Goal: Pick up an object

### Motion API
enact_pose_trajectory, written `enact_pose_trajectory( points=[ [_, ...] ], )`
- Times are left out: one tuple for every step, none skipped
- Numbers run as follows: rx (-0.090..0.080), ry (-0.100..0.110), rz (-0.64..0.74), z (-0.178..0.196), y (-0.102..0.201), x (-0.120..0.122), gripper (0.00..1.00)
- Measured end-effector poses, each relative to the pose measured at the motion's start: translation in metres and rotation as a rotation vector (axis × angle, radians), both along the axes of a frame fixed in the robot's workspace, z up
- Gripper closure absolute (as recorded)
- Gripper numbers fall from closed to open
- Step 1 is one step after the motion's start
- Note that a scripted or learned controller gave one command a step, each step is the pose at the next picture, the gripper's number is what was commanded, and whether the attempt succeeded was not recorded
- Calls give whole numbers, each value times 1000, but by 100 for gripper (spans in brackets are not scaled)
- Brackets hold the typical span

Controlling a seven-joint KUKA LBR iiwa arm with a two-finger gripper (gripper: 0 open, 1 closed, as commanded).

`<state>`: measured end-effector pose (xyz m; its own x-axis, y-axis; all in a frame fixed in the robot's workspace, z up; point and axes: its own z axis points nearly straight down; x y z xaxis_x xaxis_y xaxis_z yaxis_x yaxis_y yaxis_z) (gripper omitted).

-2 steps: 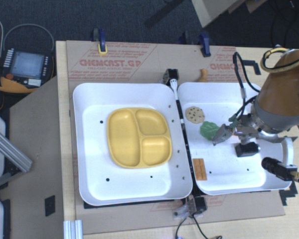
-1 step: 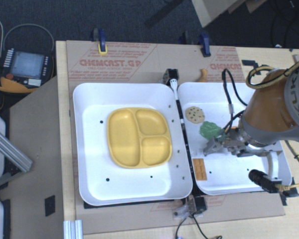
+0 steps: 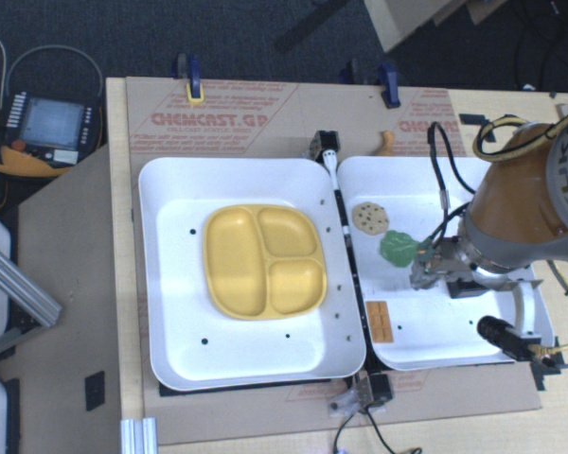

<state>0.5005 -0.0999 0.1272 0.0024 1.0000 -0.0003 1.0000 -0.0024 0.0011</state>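
The hand [image 3: 424,274] is low in the right bin [image 3: 435,359], just beside the green lump [image 3: 398,248], on its lower right. Open or closed? I cannot tell from this slant. The lump lies on the bin floor, crinkled and leafy-looking, an uneven blob. Up and left of the lump, close by but apart, lies a cookie [image 3: 369,218]: flat, round, tan, dotted with dark specks. Well below the lump lies a wafer [image 3: 379,322], a thin orange-brown rectangle set lengthwise along the wall. The arm [image 3: 516,206] looms right of the lump, its orange band bulky and glossy. Far left of the lump, across the two rims, the left bin [image 3: 170,253] holds a yellow plate [image 3: 263,259], smooth plastic, rounded corners, three compartments. Both bins are shallow, white and glossy. The surface [image 3: 265,112] under them is brown printed card.
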Motion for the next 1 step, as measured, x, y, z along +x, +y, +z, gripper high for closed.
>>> enact_pose_trajectory(
  points=[
    [-1,-6,4,53,3,11,100]
  ],
)
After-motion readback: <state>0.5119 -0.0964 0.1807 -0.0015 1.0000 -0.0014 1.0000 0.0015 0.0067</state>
